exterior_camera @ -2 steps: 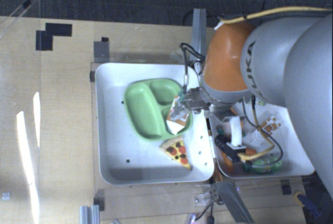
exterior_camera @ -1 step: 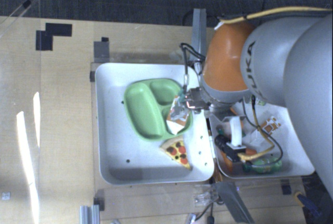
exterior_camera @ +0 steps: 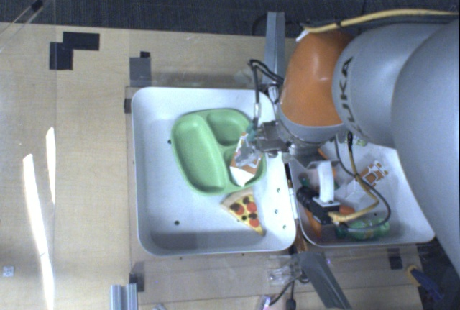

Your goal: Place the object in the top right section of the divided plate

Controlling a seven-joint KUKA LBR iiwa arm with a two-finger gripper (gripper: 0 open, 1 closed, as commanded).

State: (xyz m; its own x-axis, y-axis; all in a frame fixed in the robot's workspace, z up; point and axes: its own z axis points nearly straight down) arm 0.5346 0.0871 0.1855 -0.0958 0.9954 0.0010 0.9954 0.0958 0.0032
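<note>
A green divided plate [exterior_camera: 205,150] lies in the left bin [exterior_camera: 154,179], with one large section on its left and two smaller ones on its right. My gripper [exterior_camera: 248,152] hangs over the plate's right side, at the ridge between the two small sections. Just below it, a white object [exterior_camera: 244,175] rests in or over the lower right section; whether the gripper touches it is hidden. The upper right section [exterior_camera: 228,125] shows bare green. A toy pizza slice [exterior_camera: 244,209] lies on the bin floor, just off the plate's lower right edge.
The right bin [exterior_camera: 417,226] holds several items under the arm: white packaging [exterior_camera: 359,186], an orange piece [exterior_camera: 345,211] and a green one [exterior_camera: 366,231]. The arm's orange band [exterior_camera: 313,85] looms over the wall between the bins. Bare floor lies left of and below the plate.
</note>
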